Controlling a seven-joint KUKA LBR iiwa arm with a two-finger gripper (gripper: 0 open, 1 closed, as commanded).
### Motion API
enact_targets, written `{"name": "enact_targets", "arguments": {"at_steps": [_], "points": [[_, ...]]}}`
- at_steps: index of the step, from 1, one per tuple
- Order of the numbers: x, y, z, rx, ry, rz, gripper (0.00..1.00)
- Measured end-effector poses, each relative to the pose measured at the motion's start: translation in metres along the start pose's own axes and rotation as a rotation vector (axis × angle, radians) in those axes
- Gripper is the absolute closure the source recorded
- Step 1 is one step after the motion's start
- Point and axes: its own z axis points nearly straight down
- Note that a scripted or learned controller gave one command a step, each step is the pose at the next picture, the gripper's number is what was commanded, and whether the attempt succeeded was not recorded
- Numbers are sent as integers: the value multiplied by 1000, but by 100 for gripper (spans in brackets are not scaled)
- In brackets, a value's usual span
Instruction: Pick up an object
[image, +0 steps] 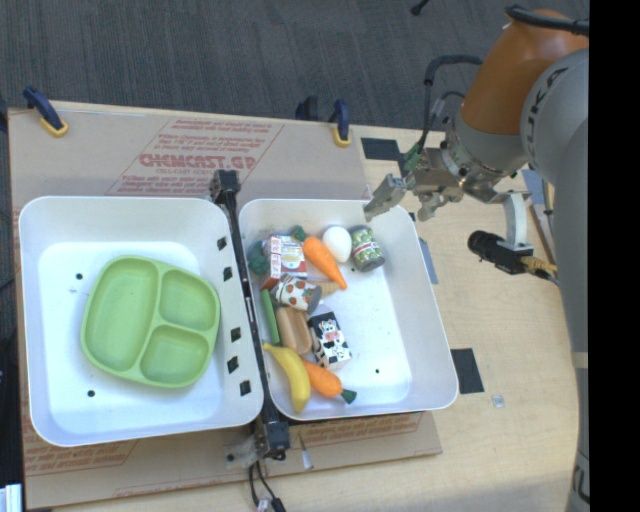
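Crowding the right bin (425, 330), a small jar (367, 249), egg (337, 242), carrots (322, 260) and banana (291, 375) lie together, while the gripper (408, 198) hovers empty and spread above the bin's far corner, beside the green divided plate (150, 321) in the left bin (45, 300).

Two bins stand side by side on the bench. In the left bin (40, 300) a tray (150, 322) lies near the middle. The right bin (425, 330) has its things along its left edge and far edge. A can (366, 248) stands near the far right corner, with an egg (337, 241) just left of it and a carrot (322, 260) beside the egg. A carton (286, 254) lies left of the carrot. A banana (292, 373) lies at the near left corner, touching a second carrot (325, 381) on its right. The gripper (408, 198) is above the far right corner.
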Motion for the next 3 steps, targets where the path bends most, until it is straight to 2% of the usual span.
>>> {"name": "enact_targets", "arguments": {"at_steps": [1, 2, 3], "points": [[-26, -39, 174, 0, 1, -1, 0], [-27, -120, 154, 0, 0, -1, 0], [-26, -19, 174, -2, 2, 0, 0]]}}
